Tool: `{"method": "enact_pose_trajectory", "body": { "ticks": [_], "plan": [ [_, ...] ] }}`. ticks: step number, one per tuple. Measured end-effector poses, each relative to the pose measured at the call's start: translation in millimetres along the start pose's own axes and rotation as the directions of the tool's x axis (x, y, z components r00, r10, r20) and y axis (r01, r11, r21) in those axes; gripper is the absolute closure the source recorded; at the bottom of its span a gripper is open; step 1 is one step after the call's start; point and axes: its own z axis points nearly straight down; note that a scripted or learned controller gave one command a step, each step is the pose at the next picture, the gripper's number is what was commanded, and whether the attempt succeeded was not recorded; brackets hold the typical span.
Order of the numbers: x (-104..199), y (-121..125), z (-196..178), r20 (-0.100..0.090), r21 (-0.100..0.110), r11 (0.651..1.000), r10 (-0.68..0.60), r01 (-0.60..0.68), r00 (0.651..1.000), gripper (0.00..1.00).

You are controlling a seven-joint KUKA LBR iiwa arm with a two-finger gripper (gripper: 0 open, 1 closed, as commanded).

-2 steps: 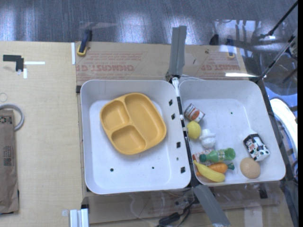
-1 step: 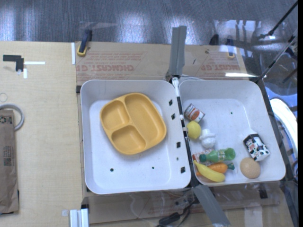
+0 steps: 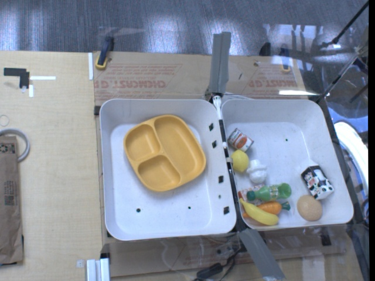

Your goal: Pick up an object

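Observation:
The right bin (image 3: 281, 113) holds several small items. A red-and-white can (image 3: 239, 139) lies near its left wall, with a yellow lemon (image 3: 240, 160) and a small white object (image 3: 256, 171) just below it. Lower down lie a green bottle (image 3: 272, 191), an orange carrot (image 3: 270, 207) and a yellow banana (image 3: 258, 213). A black-and-white carton (image 3: 317, 182) and a tan egg-shaped ball (image 3: 309, 208) sit at the bin's right side. The left bin (image 3: 117, 204) holds a yellow divided plate (image 3: 164, 152).
A grey divider post (image 3: 220, 63) rises behind the seam between the bins. Brown cardboard (image 3: 152, 75) lies behind the bins. A wooden bench top (image 3: 47, 157) with a brown paper bag (image 3: 9, 198) stretches to the left.

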Motion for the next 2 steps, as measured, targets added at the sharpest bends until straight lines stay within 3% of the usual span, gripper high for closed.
{"method": "enact_pose_trajectory", "body": {
  "ticks": [2],
  "plan": [
    [1.5,3.0,-15.7,0.005,0.004,1.000,-0.006,0.006,1.000,1.00]
  ]
}}
